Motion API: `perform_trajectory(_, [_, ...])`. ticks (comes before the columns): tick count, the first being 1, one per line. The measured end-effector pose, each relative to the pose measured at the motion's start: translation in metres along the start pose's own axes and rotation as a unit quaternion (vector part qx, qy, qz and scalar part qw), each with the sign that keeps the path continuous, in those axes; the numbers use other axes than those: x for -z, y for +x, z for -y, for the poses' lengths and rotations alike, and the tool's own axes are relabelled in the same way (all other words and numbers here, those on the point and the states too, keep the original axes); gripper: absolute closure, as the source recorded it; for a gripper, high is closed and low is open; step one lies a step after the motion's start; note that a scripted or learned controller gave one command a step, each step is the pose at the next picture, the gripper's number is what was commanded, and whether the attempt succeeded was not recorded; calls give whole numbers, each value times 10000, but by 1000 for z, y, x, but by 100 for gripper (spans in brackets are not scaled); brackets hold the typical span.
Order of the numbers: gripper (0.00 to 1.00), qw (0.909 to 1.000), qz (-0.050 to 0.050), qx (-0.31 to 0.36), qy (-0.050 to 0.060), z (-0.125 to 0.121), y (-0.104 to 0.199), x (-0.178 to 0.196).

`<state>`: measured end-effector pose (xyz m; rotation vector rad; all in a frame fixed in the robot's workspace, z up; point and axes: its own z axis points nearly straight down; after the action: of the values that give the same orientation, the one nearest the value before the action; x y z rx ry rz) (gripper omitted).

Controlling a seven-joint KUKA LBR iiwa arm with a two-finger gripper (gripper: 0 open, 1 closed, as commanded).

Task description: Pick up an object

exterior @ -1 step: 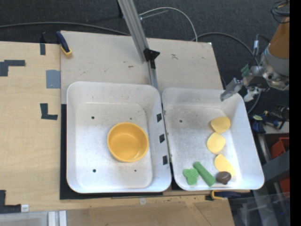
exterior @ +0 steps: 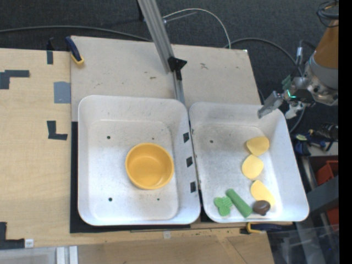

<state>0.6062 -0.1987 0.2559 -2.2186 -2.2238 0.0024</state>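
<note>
I see the left bin (exterior: 88, 147) holding a yellow bowl (exterior: 149, 165). The right bin (exterior: 220, 131) holds three yellow pieces (exterior: 252, 167). My gripper (exterior: 279, 104) hovers over its upper right rim; how far open, I cannot tell.

Overhead slanted view of both bins (exterior: 88, 147)

A pale wooden surface (exterior: 33, 147) fills nine o'clock, marked with grey tape strips (exterior: 61, 92). A beige board (exterior: 126, 65) lies toward twelve o'clock, where a slanted metal pole (exterior: 157, 23) rises — behind it, dark carpeted floor (exterior: 247, 10) crossed by thin cables (exterior: 217, 23).
</note>
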Motion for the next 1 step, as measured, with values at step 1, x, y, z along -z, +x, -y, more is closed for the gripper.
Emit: perform_trajectory(1, [0, 10000, -8, 0, 28, -2, 11, -57])
